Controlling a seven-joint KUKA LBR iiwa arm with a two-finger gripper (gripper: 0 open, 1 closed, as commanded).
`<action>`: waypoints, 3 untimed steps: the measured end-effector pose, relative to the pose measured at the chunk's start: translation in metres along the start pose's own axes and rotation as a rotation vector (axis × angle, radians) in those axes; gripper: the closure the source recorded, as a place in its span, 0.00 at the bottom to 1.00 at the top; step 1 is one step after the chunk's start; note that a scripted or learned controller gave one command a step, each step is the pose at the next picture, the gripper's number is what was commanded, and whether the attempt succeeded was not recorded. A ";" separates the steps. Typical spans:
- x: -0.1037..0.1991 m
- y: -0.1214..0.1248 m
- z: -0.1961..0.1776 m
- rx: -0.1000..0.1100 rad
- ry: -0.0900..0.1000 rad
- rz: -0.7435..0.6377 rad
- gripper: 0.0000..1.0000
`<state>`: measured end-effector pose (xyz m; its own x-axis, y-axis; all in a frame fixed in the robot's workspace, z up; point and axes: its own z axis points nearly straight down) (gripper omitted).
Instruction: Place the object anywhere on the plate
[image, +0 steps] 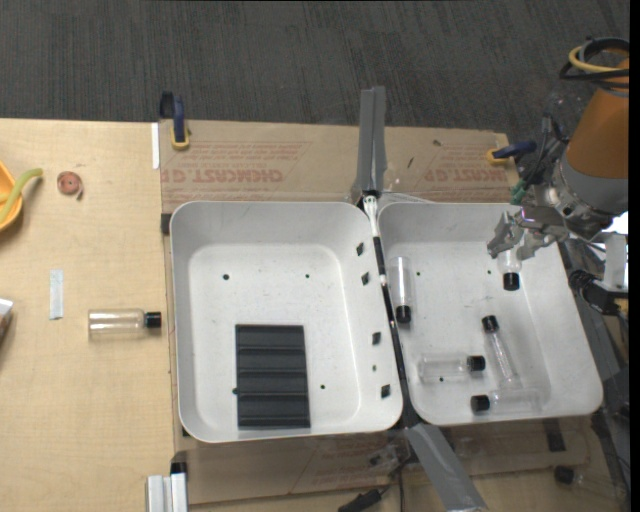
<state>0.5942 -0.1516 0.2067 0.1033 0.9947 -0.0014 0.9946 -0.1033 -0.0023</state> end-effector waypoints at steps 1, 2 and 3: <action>0.000 0.000 0.000 0.000 0.000 0.000 0.00; -0.045 0.070 -0.021 -0.001 -0.001 0.143 0.00; -0.057 0.030 -0.168 -0.001 -0.001 -0.087 0.00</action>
<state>0.6188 -0.2116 0.3751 0.0161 0.9999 -0.0023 0.9999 -0.0161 -0.0011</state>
